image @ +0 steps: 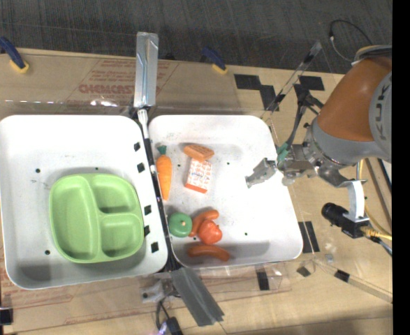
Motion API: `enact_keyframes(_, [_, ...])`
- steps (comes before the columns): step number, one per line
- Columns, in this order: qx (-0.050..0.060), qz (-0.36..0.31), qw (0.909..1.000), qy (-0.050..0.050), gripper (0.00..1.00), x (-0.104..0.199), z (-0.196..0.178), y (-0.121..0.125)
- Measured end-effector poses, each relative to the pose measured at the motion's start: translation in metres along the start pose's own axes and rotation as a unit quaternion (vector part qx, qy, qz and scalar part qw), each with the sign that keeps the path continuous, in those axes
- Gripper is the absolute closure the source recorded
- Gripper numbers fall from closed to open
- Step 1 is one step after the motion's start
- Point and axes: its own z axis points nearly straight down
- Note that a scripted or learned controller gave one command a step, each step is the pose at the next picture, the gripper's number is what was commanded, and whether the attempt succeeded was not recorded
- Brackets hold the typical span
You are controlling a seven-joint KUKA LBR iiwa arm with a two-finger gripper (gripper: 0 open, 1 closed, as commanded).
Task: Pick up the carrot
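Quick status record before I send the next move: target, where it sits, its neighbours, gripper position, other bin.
target: carrot
location: right bin, against its left wall, lying lengthwise along the wall
neighbours: orange-and-white box to its right; green round toy and red toy food below it
gripper: over the right side of the right bin, apart from the carrot
holding: nothing seen between the fingers
left bin: holds a green divided plate

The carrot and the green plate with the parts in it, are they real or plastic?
The carrot looks like a plastic toy: evenly bright orange, smooth, with a small green top, though the view is too small to be sure. The green divided plate also looks like moulded plastic: one flat lime colour, rounded ridges between its three compartments, and a soft, low shine.
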Motion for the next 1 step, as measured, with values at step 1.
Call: enact_keyframes(1, [0.001,0.006,1.0,0.0,0.0,0.0782,0.0785,0.1088])
